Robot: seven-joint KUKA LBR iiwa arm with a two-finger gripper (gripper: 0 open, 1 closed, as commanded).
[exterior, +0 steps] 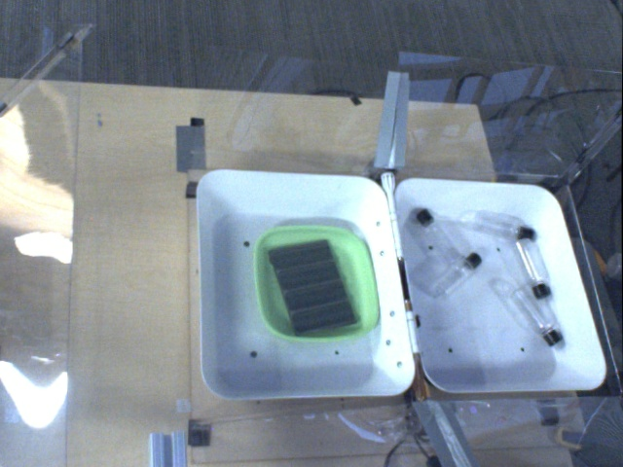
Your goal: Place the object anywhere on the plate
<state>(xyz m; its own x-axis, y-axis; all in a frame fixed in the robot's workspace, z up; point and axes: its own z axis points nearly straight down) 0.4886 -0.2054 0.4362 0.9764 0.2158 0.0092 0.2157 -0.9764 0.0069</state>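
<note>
A green square plate (pixel 269 300) lies in the left white bin (pixel 219 261). A dark grey ribbed block (pixel 311 286) rests on the plate, tilted a little. In the right white bin (pixel 574 358) lie several clear tubes with black caps, one near the bin's back left (pixel 440 226), one in the middle (pixel 458 270), one at the right (pixel 531 257) and one toward the front right (pixel 537 321).
A grey metal bar (pixel 393 120) stands behind the seam between the two bins. A small grey bracket (pixel 192 146) sits on the wooden bench behind the left bin. Clear panels edge the bench at left and right.
</note>
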